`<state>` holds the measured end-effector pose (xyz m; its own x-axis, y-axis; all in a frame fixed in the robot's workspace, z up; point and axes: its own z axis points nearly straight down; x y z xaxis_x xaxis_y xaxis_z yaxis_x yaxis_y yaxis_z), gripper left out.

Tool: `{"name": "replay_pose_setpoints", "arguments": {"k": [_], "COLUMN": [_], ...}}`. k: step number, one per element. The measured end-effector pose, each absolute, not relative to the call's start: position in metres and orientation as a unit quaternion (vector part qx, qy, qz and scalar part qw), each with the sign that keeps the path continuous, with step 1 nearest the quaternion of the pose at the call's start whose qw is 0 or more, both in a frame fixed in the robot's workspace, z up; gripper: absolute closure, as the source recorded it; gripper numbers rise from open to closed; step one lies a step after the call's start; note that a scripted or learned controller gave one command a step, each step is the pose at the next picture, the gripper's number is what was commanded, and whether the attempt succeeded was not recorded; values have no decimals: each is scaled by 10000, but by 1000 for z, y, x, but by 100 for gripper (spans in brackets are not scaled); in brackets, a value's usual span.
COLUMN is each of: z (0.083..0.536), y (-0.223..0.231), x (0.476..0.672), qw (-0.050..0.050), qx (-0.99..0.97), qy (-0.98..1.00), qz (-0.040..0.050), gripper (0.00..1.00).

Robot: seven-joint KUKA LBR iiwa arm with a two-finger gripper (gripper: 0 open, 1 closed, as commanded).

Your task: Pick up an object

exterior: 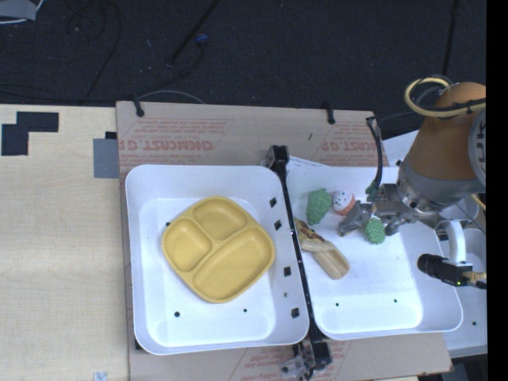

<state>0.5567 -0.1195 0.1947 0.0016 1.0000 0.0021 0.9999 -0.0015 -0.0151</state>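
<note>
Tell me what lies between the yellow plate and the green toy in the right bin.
In the camera view, the black divider where the bins meet lies between the yellow plate and the green toy.

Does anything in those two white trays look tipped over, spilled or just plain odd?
Nothing looks spilled or broken. The yellow divided plate sits askew in the left bin. In the right bin, small toys lie loosely scattered: two green pieces and a tan wooden piece.

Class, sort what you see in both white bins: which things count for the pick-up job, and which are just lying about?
Job:
- two-finger gripper
- small green knobbly toy beside it
- larger green knobbly toy
- tan wooden piece
- small white-and-orange toy

Lying about:
- yellow divided plastic plate, left bin
</note>
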Motion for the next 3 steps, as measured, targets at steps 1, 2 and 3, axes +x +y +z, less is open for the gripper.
{"name": "replay_pose_setpoints", "arguments": {"k": [1,2,3], "z": [202,140,86], "y": [-120,-115,-114], "x": [560,564,563], "qw": [5,38,32], "qx": [-7070,-7071,-7074], "qy": [-7072,-7071,-7068], "qz": [5,24,21], "gripper": [0,0,0]}}
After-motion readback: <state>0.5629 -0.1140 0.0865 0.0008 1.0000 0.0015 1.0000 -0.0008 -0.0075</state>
